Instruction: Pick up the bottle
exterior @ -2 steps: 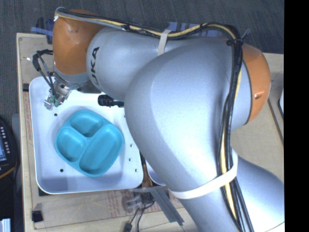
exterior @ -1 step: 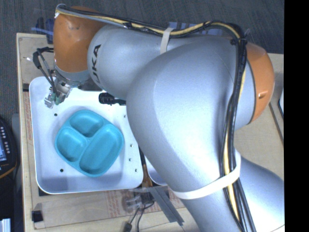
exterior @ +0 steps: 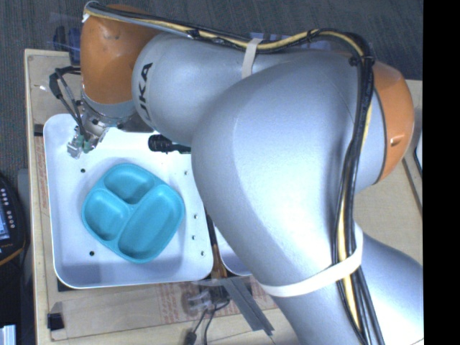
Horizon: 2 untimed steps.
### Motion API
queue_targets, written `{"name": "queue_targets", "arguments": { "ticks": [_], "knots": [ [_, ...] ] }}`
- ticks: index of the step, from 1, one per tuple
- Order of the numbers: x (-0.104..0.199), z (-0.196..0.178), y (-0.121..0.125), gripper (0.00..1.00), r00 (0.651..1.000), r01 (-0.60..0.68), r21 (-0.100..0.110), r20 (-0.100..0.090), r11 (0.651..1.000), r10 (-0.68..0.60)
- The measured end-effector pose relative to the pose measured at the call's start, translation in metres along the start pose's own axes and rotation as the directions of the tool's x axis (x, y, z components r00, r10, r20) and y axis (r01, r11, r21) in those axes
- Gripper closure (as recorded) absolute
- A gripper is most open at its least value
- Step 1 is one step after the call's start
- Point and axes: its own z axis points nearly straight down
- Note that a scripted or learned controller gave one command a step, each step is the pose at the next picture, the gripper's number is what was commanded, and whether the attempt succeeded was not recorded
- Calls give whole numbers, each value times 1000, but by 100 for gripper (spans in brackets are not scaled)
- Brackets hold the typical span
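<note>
Arm [exterior: 287, 171] hides most of right bin [exterior: 233, 264]

Grey arm [exterior: 287, 192] enters from the right, its bulky links closest to the camera. Forearm runs up-left to the orange band [exterior: 108, 52] right above the wrist. Black and yellow cable [exterior: 215, 38] runs along the arm's top, held by a white strap. Claw [exterior: 83, 144] hangs below the wrist, pointing down and slightly left; finger state too small to read.
</note>
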Motion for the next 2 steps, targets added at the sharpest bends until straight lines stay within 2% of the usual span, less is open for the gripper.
{"name": "queue_targets", "arguments": {
  "ticks": [1, 2],
  "knots": [
    [-28, 46, -63, 100, 967, 256, -7, 3, 967, -256],
    [-20, 10, -39, 100, 1000, -22, -5, 0, 1000, 22]
  ]
}}
